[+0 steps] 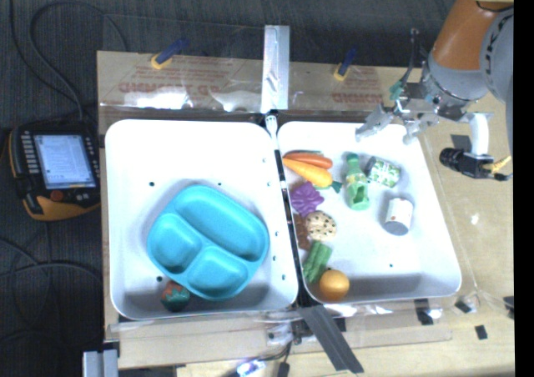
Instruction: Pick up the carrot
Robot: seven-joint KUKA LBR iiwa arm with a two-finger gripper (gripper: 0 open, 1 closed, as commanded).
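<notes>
Right bin (434, 271) on the bench: nothing lifted yet, whole pick left to do. My claw (392, 119) hangs spread wide and empty over its 12 o'clock rim. Carrot (307, 168) lies near the divider, at 8 o'clock from the claw, well apart.

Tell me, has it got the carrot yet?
Not yet. The carrot lies in the right bin, by the divider. The gripper hangs over the bin's far edge with nothing between its fingers. Reaching, gripping and lifting are all left.
</notes>
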